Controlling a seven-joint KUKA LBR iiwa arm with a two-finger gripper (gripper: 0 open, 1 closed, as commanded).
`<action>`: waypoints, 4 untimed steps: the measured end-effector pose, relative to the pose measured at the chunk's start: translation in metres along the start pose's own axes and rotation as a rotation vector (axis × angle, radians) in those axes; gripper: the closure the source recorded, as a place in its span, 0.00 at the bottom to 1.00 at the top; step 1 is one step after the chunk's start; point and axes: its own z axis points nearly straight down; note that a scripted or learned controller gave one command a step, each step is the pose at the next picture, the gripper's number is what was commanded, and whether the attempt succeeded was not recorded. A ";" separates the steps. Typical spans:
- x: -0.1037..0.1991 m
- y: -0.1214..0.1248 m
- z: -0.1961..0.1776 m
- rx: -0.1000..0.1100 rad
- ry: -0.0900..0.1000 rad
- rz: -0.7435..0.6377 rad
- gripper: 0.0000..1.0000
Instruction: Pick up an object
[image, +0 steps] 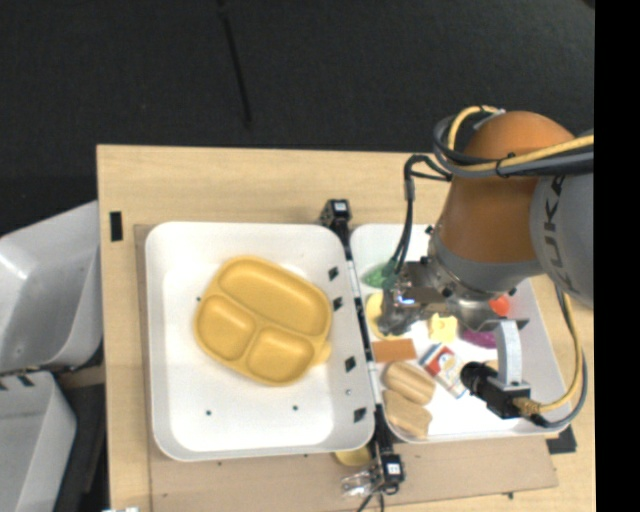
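Right now you have the arm (500, 190) reaching in from the right, its orange band hanging over the right bin (545, 425). The gripper (398, 305) sits low at that bin's left side, just above the clutter — you cannot tell from this angle how it stands or whether it has hold of anything.

Under and around it lies a crowd of small objects. You can see an orange block (392, 350) just below the gripper, a yellow piece (442, 326) to its right, and a green item (380, 272) against the bin's upper left wall. Two tan bread-like rolls (408, 395) rest near the lower left corner, and a small red-and-white box (440, 362) lies beside them.

Over in the left bin (170, 400) you have one thing alone — a yellow divided tray (262, 320), lying flat and well apart from the gripper.
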 end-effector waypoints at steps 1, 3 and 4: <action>0.054 0.001 -0.098 -0.023 0.008 -0.016 1.00; -0.101 0.000 -0.041 -0.001 0.001 0.002 1.00; 0.018 0.001 0.000 -0.009 0.007 -0.021 1.00</action>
